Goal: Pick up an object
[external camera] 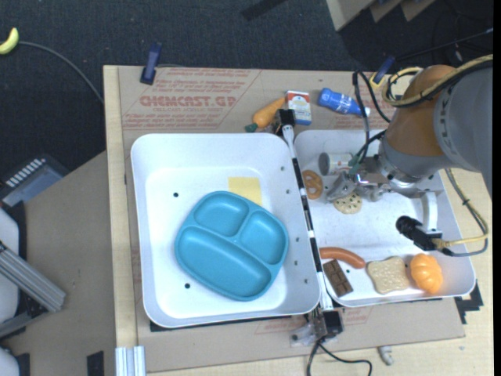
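- The likeliest target is the round cookie (pixel 347 204), which lies in the right bin (pixel 454 284) at its upper-left part, just right of centre frame.
- The gripper (pixel 344 185) sits directly above the cookie in the picture, tips pointing left and down; you would judge the coming move as a short drop toward lower frame, not a sideways reach.
- You cannot tell whether the claw is apart or together; the metal tips blur into each other, and nothing shows clamped in them.
- A pretzel (pixel 312 183) lies just left of the tips, near the bin's left wall, close enough to be taken instead.
- Further out, toward lower right: a sausage (pixel 342 255), a chocolate bar (pixel 337 278), a slice of toast (pixel 387 275) and an orange fruit (pixel 427 272).
- The left bin (pixel 149 163) holds a blue divided plate (pixel 231 244), well apart.
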`<move>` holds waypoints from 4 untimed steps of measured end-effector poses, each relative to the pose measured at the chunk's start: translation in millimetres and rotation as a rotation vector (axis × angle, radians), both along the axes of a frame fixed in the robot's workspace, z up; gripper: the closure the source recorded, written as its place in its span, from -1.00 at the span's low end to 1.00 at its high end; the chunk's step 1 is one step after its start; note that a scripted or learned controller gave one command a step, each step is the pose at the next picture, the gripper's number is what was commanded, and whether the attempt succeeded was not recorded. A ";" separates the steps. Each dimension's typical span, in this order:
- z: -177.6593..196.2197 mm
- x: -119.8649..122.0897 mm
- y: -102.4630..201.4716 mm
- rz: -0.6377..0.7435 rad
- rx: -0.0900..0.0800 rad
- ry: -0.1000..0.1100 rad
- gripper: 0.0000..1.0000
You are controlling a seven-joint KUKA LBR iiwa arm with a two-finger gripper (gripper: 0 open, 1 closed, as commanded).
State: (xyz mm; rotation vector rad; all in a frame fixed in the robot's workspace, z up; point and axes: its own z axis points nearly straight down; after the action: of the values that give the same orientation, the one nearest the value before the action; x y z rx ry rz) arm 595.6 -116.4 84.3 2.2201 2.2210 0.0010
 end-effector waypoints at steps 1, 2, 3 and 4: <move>12.7 2.4 0.3 0.000 -0.001 -0.008 1.00; 6.1 5.4 -6.3 0.001 0.002 -0.009 1.00; 6.7 -26.1 5.2 -0.001 -0.004 -0.017 1.00; 3.6 -28.5 5.1 -0.002 -0.004 -0.009 -1.00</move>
State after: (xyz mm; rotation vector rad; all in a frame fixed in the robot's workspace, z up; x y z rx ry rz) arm 567.1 -111.3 87.9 2.2157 2.2124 0.0075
